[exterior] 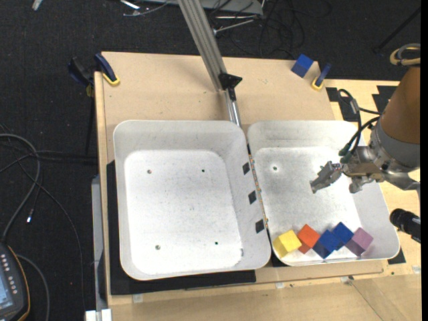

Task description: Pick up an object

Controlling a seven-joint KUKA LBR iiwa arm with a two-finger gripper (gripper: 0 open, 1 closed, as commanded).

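Hovering w/ fingers spread & nothing between, gripper (326, 177) sits above blocks: orange block (308, 236) well below it.

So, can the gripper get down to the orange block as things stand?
Probably yes. The gripper hangs over the right bin, with bare floor between it and the orange block. But the yellow block and blue block crowd its sides.

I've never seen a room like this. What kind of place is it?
Probably a robot lab. A robot arm reaches over white bins on a wooden bench, toy blocks sit ready, and cables trail across the floor.
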